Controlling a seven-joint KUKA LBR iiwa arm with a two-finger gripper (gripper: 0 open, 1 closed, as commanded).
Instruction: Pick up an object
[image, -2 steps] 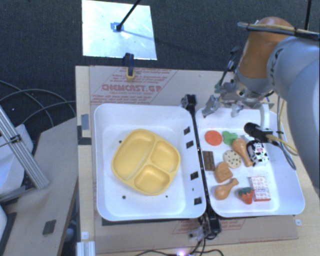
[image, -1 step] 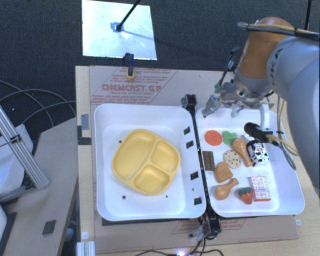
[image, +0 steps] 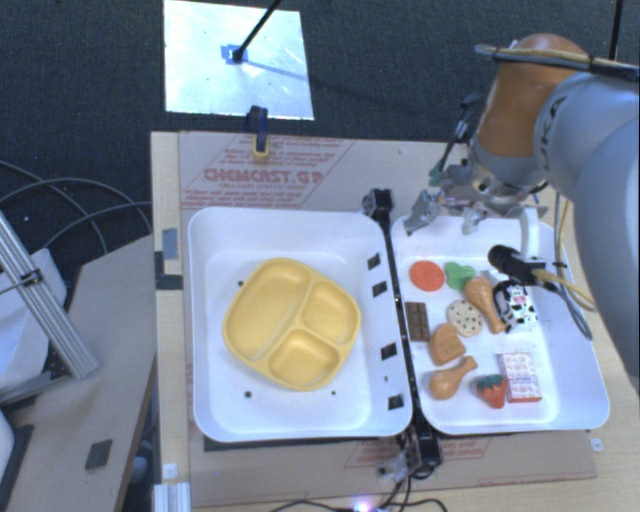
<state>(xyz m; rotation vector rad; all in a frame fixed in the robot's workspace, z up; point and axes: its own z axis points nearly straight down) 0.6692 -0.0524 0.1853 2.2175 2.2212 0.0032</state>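
— Hovering where?
— Gripper (image: 452, 205) hanging over the far edge of the right bin (image: 590, 390), fingers spreading a little, gripping nothing.
— Lying where, the toys?
— Sitting in that bin: red disc (image: 427, 275), green piece (image: 461, 274), cookie (image: 464, 318), chocolate bar (image: 417, 321), drumstick (image: 452, 378), strawberry (image: 491, 391), small carton (image: 520, 376).
— Resting in the left bin (image: 215, 400)?
— Yellow divided plate (image: 291, 322).
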